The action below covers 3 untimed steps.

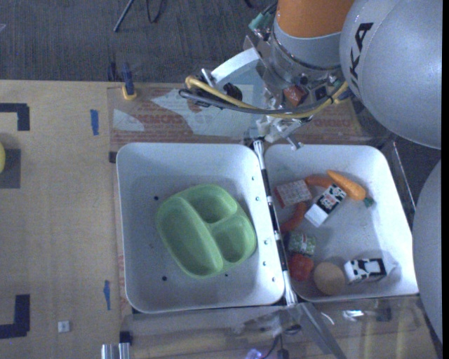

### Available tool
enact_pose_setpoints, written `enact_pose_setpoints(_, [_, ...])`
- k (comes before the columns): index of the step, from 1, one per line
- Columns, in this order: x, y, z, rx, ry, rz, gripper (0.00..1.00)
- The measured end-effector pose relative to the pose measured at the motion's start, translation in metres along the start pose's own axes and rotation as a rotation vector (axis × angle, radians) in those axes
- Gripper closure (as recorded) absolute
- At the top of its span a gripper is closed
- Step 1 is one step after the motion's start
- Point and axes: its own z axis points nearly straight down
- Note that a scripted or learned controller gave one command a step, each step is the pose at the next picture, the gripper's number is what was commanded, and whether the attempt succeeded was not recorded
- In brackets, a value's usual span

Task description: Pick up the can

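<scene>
In the right bin (382, 165), a small green-and-white patterned item (303, 243) that looks like the can lies close to the left wall, between a red piece (295, 217) and a red round fruit (300, 266). My gripper (279, 132) hangs under the orange-banded wrist (309, 17), over the far rim where the two bins meet. It is well behind the can and apart from it. A small reddish part (295, 93) shows up by the wrist; I cannot tell what it is.
The left bin (140, 168) holds a green divided plate (205, 230). Around the can lie a red-patterned box (292, 191), a carrot (347, 184), a milk carton (328, 203), a potato (328, 278) and a cow-print carton (365, 270). Yellow cables (224, 98) loop left of the wrist.
</scene>
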Motion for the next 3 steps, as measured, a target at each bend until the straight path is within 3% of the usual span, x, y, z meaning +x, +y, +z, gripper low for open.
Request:
enact_pose_setpoints(1, [0.041, -0.047, -0.019, 0.0, 0.0, 0.294, 1.0])
enact_pose_setpoints(2, [0.074, -0.052, 0.012, 0.0, -0.001, 0.294, 1.0])
enact_pose_setpoints(3, [0.103, -0.036, 0.114, 0.0, -0.004, 0.266, 1.0])
